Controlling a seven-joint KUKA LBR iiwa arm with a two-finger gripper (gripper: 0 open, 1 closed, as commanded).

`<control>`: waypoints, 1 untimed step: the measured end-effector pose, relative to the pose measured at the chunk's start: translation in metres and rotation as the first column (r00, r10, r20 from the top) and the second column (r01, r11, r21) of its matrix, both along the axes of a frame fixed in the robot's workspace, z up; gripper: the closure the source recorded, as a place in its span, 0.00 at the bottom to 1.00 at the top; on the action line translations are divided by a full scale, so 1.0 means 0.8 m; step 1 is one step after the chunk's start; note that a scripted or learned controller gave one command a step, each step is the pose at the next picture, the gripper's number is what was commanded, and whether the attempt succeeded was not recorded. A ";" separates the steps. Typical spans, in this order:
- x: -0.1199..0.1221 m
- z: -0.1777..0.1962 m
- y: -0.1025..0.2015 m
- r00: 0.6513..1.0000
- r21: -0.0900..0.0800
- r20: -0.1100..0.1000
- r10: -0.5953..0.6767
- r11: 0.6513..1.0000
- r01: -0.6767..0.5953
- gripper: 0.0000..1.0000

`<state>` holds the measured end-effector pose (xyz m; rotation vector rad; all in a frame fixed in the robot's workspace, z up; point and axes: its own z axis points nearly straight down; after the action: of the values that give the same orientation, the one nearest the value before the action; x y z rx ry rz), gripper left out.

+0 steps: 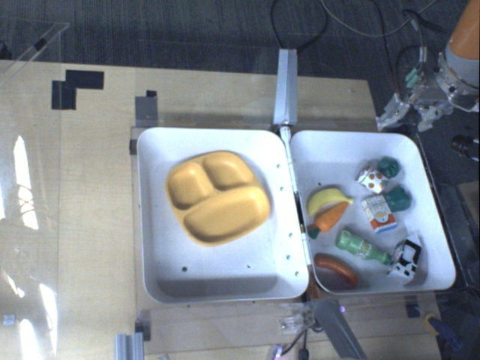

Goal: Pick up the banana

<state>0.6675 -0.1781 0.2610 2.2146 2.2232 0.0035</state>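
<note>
The yellow banana (328,199) lies in the right bin (431,201), near its left wall, touching an orange carrot (330,217) just below it. My gripper (411,112) hangs at the upper right, above and beyond the right bin's far corner, well away from the banana. Nothing shows between its fingers, which look spread.
The right bin also holds a green bottle (361,247), a red sausage (335,268), a small carton (380,211), dark green items (397,198), a white-red object (371,178) and a black-white toy (406,258). The left bin (154,223) holds a yellow divided plate (217,196).
</note>
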 end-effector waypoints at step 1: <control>-0.051 -0.107 0.052 1.000 0.000 0.000 0.024 1.000 -0.024 0.00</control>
<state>0.6263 -0.1368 0.1752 2.1874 2.2502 0.0041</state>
